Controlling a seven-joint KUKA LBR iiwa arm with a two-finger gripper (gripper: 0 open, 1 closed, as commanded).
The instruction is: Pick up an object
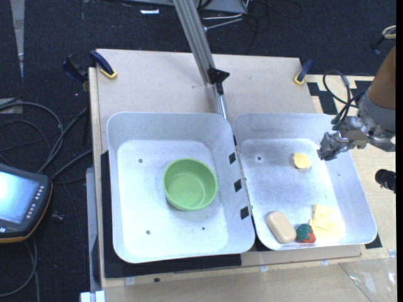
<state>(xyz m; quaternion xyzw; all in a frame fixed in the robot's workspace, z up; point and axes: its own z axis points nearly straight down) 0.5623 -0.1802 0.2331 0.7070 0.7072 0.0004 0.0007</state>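
While the hand (329,147) hangs over the right bin (352,187) near its right wall, how wide it stands cannot be told, and nothing is seen in it. Just to its left and slightly nearer the camera lies a small yellow piece (302,161), the closest candidate, too small to show a long axis. Well apart, at the bin's near edge, sit a beige block (281,226), a red-and-green toy (305,233) and a pale yellow block (325,219).
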